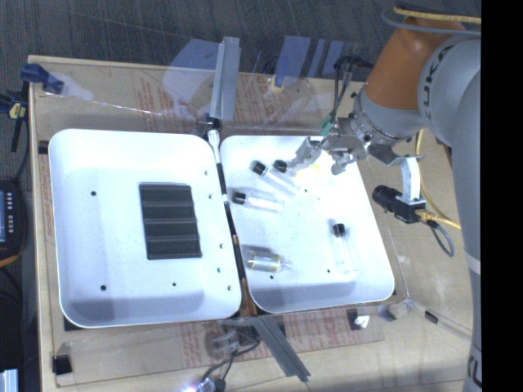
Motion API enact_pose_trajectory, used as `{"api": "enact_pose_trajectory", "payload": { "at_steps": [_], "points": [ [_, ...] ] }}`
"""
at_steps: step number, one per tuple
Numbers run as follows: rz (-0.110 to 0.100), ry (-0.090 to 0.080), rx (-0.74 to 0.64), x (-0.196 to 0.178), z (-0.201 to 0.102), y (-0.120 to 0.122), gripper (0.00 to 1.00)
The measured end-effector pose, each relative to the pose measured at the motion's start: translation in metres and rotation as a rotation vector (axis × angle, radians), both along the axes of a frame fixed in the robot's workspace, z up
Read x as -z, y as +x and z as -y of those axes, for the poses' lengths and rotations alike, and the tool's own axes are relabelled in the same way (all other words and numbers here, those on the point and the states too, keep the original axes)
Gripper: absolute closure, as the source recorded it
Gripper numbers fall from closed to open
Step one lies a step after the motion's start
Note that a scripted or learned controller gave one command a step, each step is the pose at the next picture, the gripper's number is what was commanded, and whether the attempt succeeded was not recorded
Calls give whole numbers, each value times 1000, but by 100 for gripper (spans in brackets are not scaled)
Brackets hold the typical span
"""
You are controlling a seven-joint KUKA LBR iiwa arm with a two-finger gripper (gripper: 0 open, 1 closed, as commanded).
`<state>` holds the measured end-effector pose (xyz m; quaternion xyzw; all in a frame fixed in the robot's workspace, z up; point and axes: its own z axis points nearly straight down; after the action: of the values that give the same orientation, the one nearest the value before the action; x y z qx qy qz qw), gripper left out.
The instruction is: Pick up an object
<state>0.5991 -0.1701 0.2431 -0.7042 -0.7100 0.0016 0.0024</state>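
- gripper [324,155] poised over right bin [372,219], fingers spread apart, grasping nothing
- clear vials [255,200] scattered below
- black ridged block [170,220] in left bin [73,219]

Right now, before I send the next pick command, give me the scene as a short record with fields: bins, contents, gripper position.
left bin: one dark ribbed block, lying flat near the centre
right bin: several small clear vials with dark caps, plus one gold-toned vial near the front left
gripper: over the right bin's back edge, spread apart, nothing between the fingers
nearest item: capped vial just left of the gripper
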Motion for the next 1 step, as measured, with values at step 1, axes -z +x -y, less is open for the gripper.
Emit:
{"api": "enact_pose_trajectory", "payload": {
  "at_steps": [1],
  "points": [
    [0, 1, -104, 116, -25, 55, 0]
  ]
}}
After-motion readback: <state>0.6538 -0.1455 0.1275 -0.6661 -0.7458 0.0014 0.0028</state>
